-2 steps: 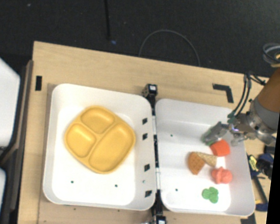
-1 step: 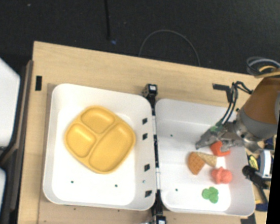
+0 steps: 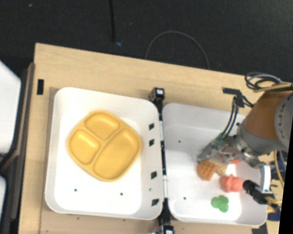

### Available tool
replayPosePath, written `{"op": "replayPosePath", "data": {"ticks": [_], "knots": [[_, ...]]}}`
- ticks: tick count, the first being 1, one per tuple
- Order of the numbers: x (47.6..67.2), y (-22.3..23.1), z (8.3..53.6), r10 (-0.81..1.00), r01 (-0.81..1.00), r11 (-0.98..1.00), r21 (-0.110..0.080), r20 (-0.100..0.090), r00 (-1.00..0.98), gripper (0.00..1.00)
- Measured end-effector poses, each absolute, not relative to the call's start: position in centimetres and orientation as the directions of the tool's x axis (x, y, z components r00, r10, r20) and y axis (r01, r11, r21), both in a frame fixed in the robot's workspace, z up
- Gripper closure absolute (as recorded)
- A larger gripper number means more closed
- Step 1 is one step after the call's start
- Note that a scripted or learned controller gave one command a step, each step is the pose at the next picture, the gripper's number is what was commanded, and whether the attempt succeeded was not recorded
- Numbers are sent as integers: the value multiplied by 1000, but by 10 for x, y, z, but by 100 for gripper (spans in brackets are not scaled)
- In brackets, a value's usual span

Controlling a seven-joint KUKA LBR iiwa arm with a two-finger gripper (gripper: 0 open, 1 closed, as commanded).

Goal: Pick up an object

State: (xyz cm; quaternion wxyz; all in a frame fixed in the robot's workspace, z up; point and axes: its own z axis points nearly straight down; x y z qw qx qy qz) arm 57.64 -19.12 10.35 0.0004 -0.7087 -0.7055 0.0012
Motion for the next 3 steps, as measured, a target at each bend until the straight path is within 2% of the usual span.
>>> {"op": "replayPosePath", "data": {"ticks": [1,3], "knots": [[578,-192,118,1000,1000,-7,5,-2,7,100],[577,-210,228,1000,1000,-2,8,-4,2,100]]}}
